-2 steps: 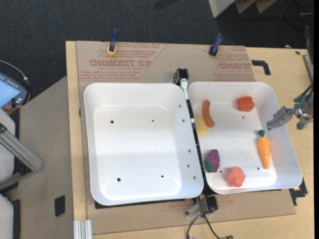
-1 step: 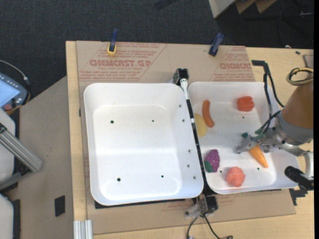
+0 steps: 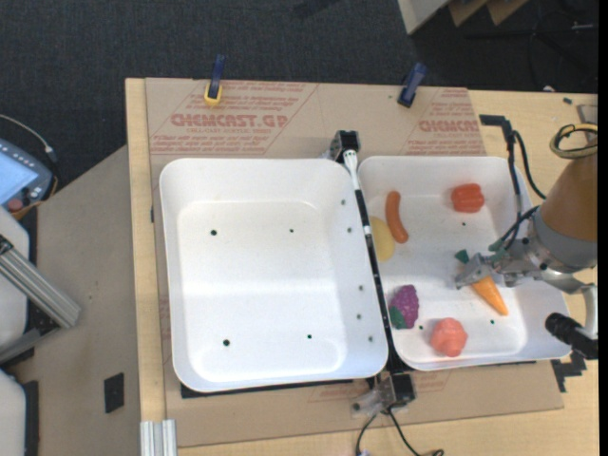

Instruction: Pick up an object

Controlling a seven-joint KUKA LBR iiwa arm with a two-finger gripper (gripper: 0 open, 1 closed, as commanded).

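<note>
Gripper [image 3: 472, 272] low in right bin [image 3: 432, 171]; carrot [image 3: 491, 294] touching, just right-below, long axis diagonal. Jaw state: cannot tell.

Both bins white: left bin [image 3: 190, 283] has small dark dots on its floor, right bin [image 3: 427, 174] holds the coloured items. Sausage [image 3: 395, 217] orange-red, tomato [image 3: 466, 198] red-orange, carrot [image 3: 491, 295] orange, grapes [image 3: 406, 303] purple with a green bit, strawberry [image 3: 448, 336] pinkish red, banana [image 3: 382, 238] pale yellow. Worktop [image 3: 285, 112] tan cardboard with red lettering. Clamps [image 3: 215, 82] blue, one yellow-tipped. Arm [image 3: 570, 212] grey with orange band.
</note>
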